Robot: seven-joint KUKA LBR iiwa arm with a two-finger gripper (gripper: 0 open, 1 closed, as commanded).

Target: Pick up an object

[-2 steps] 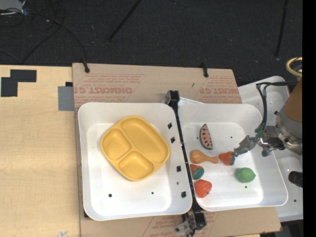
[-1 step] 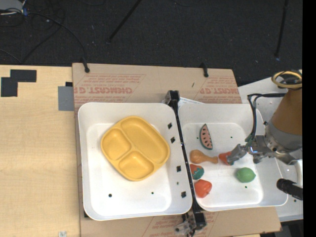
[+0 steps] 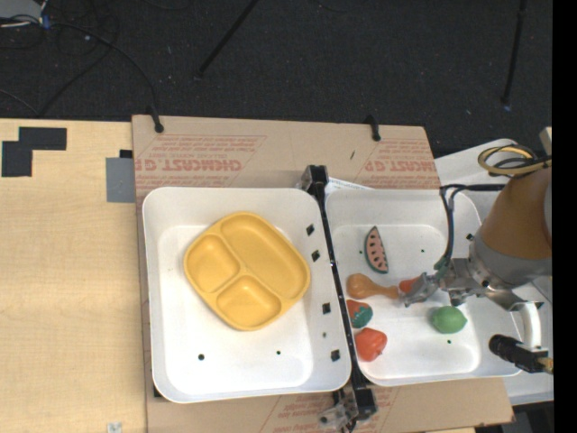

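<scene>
Orange-tan plastic marks the nearest candidate: a small pear-shaped toy piece with a narrow neck (image 3: 370, 286) lies flat in the right shallow white bin (image 3: 397, 215), its bulb toward the divider between the bins and its neck running rightward, slightly downward, toward the pincer (image 3: 419, 290). The long axis is thus roughly left to right across the bin. A small red piece is seen at the pincer's tips, touching or just beside the neck's end; whether the pincer is spread or closed, and whether anything is held, cannot be told.

Several slips can be foreseen. A closure along the long axis, rather than across the neck, would likely push the toy away. A round green toy ball (image 3: 448, 318) just beside the pincer could be knocked aside. The red watermelon-slice toy (image 3: 376, 249) and the red-and-teal pieces (image 3: 363, 328) near the divider lie further off.
</scene>
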